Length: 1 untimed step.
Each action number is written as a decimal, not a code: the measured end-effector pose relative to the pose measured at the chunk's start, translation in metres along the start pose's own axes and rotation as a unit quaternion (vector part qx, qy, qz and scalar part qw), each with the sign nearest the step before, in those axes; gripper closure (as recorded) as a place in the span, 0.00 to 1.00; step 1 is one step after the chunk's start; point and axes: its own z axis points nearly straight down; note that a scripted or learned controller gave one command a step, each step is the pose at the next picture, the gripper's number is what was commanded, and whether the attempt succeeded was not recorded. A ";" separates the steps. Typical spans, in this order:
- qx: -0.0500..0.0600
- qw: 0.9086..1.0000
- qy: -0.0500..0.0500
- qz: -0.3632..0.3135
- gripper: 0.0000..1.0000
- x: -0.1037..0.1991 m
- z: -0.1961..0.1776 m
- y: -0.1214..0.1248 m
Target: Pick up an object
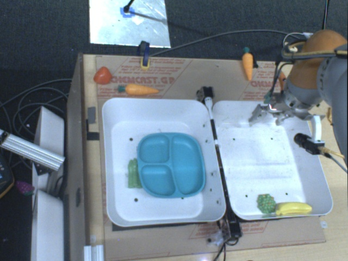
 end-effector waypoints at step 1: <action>-0.002 1.000 -0.001 -0.001 1.00 -0.001 -0.012 0.001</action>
